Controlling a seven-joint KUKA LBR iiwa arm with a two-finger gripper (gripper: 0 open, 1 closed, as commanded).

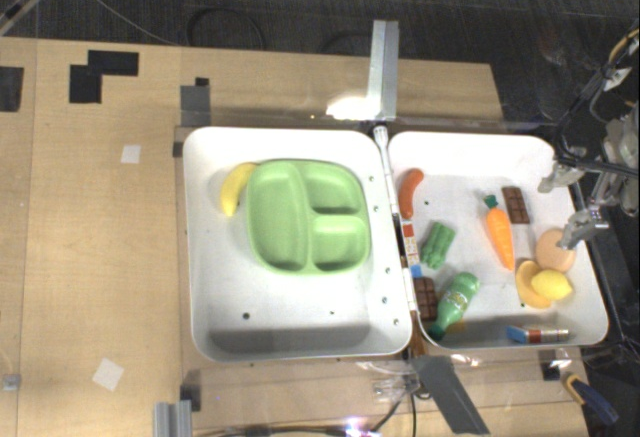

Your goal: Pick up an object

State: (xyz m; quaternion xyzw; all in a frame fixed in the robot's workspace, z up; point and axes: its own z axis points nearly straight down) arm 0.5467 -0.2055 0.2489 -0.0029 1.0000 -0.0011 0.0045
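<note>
Gripper [578,225] poised over right white bin [470,150].
Its tip sits just above a beige egg-shaped object [552,252] beside a yellow lemon [551,284]; finger state cannot be told.

At the right edge of the bench we see little of our arm [622,140]: a cluster of pale grey and silver metal parts, partly blurred. Dark cables loop around its upper part, with a small yellowish spot among them near the top. Below, our gripper [580,225] shows as slim, light grey metal pieces with a dull sheen, ending in a narrow finger [572,235] that looks flat and angular. We can make out no screws or markings at this size, and the orange band cannot be told here.
</note>
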